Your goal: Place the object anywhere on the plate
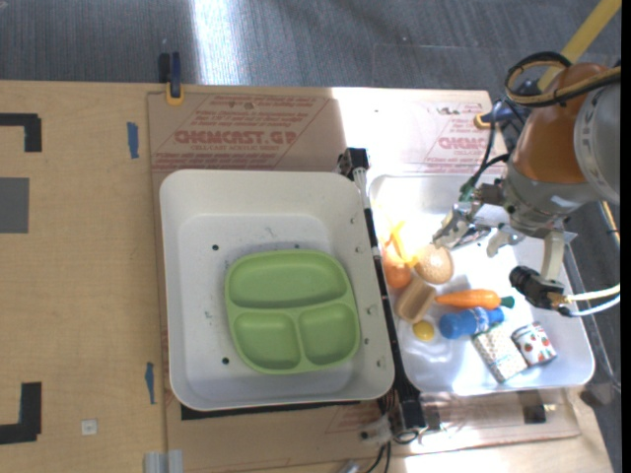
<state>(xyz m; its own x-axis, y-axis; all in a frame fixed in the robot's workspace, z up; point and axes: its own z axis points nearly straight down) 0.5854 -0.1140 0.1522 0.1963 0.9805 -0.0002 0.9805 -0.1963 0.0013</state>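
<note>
Cardboard-covered bench (79,264), two white bins (187,225), grey carpet (325,18) behind.

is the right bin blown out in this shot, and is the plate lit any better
In the camera view, the right bin is overexposed: its white floor glares, washing out edges around the toys. The green plate in the left bin is evenly lit, its three compartments clear. A bright sunlit patch falls across the cardboard behind.

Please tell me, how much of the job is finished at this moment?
Done: nothing; the green plate in the left bin carries no object. In hand: the gripper hangs low over the right bin, above the pile of toy food. Left: grasping one item, carrying it over, setting it on the plate.
</note>
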